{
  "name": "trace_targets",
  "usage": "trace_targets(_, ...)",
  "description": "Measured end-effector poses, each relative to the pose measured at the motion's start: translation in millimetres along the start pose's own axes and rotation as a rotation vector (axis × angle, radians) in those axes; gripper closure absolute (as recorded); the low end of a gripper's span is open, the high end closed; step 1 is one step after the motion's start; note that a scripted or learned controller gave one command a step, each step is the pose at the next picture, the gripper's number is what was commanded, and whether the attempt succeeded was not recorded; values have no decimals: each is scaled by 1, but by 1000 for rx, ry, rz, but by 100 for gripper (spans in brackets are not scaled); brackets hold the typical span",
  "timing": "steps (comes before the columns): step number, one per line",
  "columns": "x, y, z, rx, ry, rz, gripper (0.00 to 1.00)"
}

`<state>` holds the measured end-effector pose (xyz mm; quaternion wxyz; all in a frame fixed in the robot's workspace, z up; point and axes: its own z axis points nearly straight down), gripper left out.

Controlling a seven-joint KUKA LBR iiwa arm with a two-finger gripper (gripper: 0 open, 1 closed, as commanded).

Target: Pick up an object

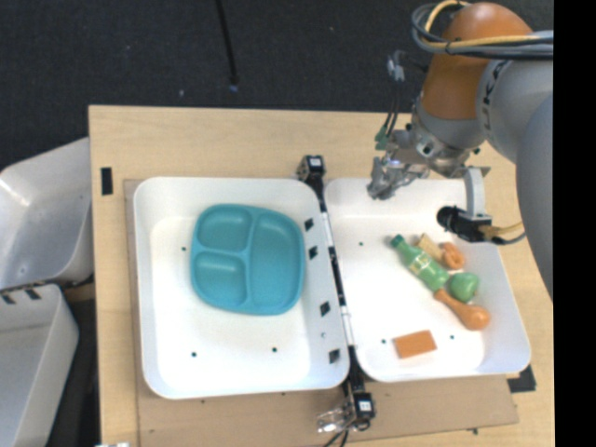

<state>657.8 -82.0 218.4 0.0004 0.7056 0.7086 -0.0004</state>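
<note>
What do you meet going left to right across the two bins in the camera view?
Left bin → teal divided plate → right bin → gripper above its far corner → orange block → green bottle.

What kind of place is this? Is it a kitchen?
Probably a robot testing lab, not a kitchen. A robot arm with a claw hangs over two white bins on a wooden bench, with a teal plate and toy food.

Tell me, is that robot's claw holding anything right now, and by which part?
Nothing is held. The gripper hangs over the far corner of the right bin, apart from the green bottle and the orange block lying there.
</note>
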Motion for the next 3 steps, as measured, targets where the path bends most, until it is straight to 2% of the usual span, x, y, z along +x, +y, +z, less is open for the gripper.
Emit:
trace_targets(1,52,15,0,-2,1,-2,100)
trace_targets(2,101,13,1,0,1,-1,100)
trace_targets(3,160,19,-17,-3,3,-3,100)
